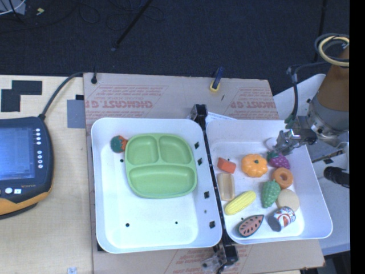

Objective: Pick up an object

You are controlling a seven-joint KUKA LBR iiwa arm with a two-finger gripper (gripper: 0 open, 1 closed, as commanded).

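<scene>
The watermelon slice (250, 225) lies nearest. The grapes (279, 161) sit just right of the pumpkin (254, 165), directly under the tool (283, 143), whose state cannot be told.

Teach pendant (23, 161) at left edge on pale benchtop (63, 221), blue screen, orange trim. Black cable (60, 90) runs from it to far-left corner of the cardboard sheet (148, 99). Sheet has red print and lies under two white bins (148, 227), side by side. Blue-yellow clamp (216, 80) on sheet's far edge. Black block marks (20, 91) and grey square (75, 113) far left. Dark carpet (199, 27) beyond, with loose wires (34, 7).
</scene>
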